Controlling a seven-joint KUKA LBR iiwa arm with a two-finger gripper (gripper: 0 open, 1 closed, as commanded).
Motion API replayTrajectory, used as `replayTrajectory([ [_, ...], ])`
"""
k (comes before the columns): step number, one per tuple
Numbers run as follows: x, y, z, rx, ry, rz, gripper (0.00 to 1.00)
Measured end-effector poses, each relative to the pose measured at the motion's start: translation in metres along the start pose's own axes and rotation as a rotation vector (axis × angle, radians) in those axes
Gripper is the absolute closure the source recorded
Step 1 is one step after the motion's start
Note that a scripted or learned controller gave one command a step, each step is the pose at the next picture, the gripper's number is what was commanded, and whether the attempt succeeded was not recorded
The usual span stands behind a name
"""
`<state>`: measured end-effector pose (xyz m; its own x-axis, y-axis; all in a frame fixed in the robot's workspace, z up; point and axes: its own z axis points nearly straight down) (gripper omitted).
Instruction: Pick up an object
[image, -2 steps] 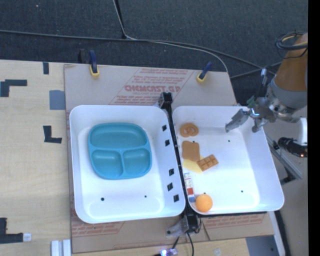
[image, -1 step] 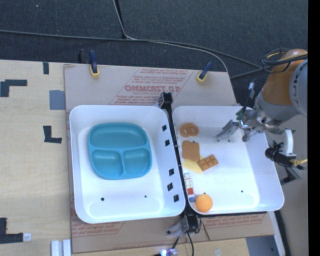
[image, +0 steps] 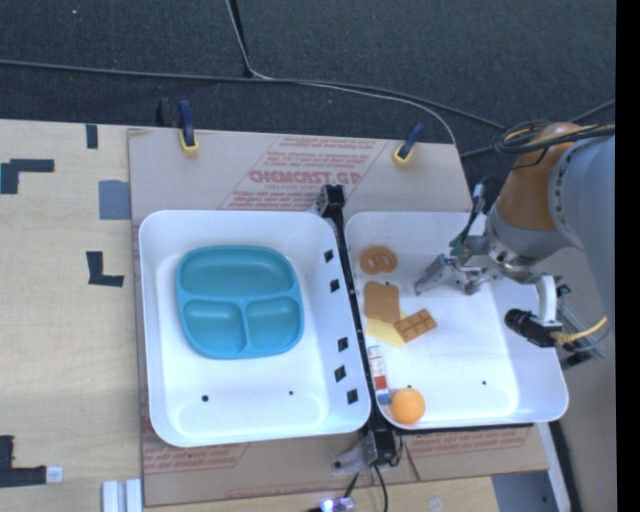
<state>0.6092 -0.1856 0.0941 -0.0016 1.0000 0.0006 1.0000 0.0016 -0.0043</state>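
Gripper, as I see it from overhead, hangs above the right bin with fingers spread, pinching nothing. Left of it, inside that bin, lie a pretzel, a brown cracker, cheese, and a waffle piece; an orange ball sits well below it.

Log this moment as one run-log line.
pincer: open, holding nothing | over: right white bin | nearest: round brown pretzel | left bin: blue divided plastic plate
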Motion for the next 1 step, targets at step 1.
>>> replayTrajectory([
  [1, 0.0002, 0.0009, 0.0079, -0.005, -0.003, -0.001, 0.00],
])
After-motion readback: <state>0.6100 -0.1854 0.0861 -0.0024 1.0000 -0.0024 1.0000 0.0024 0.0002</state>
